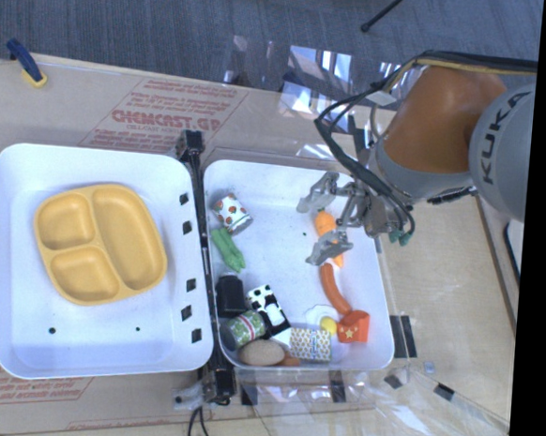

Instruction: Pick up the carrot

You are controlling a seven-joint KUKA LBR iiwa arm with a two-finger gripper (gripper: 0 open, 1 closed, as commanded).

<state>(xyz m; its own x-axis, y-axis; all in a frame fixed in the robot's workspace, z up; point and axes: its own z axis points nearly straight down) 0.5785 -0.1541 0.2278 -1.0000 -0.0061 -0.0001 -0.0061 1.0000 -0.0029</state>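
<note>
The carrot (pixel 325 224) is a small orange piece in the right bin (pixel 285 180), near its right wall. More orange peeks out just below one finger at the carrot's lower end. My gripper (pixel 322 225) hangs right over it, reaching in from the right under the orange-banded wrist (pixel 440 122). One grey finger (pixel 315 198) stands above the carrot and the other lower down; the jaws are spread apart with the carrot in the gap. I cannot tell if the fingers touch it.
In the right bin lie a red-orange sausage (pixel 335 289), a red star block (pixel 353 327), a green pod (pixel 227 248), a small can (pixel 231 213), and a cluster of toys along the front wall (pixel 264 329). The left bin (pixel 0 332) holds a yellow divided plate (pixel 99 242).
</note>
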